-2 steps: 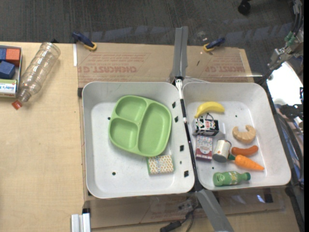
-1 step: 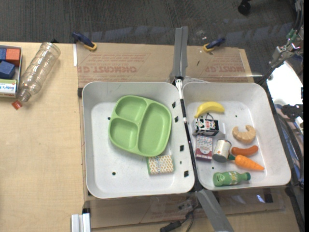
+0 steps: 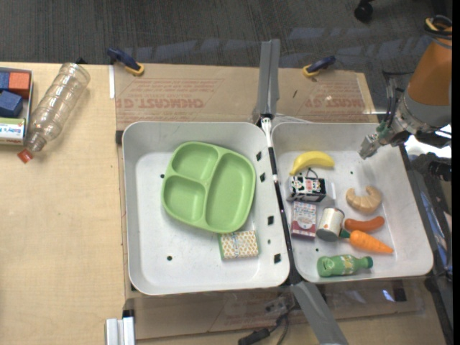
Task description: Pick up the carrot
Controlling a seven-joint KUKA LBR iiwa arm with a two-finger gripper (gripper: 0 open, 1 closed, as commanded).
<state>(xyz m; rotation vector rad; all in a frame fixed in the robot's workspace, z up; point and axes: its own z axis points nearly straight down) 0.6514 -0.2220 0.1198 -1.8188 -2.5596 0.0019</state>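
Camera view. Legible writing: reversed red print on the cardboard sheet (image 3: 215, 92) behind the 2 bins; it cannot be read with confidence. The small cartons carry printed panels too small to read.

Right bin (image 3: 417, 214): the carrot (image 3: 370, 243) lies near the front right corner, orange, tapered, tip pointing right, just behind the green bottle (image 3: 343, 265) and directly in front of the red sausage (image 3: 364, 224). A croissant (image 3: 364, 199) sits behind those. A silver can (image 3: 330, 223) lies just left of the carrot's blunt end, beside a pink carton (image 3: 304, 218). A black-and-white carton (image 3: 309, 187) and a banana (image 3: 311, 161) lie further back. Open floor remains along the right wall and rear right corner.

The gripper (image 3: 370, 145) hangs over the rear right corner, well apart from the carrot; whether its fingers are parted cannot be determined, and nothing is seen in them.

Left bin (image 3: 136, 214): a green 3-compartment plate (image 3: 208, 187) and a patterned square packet (image 3: 238, 245) touching its front edge.

Bench, left: a clear ribbed plastic bottle (image 3: 54, 103) lying down.
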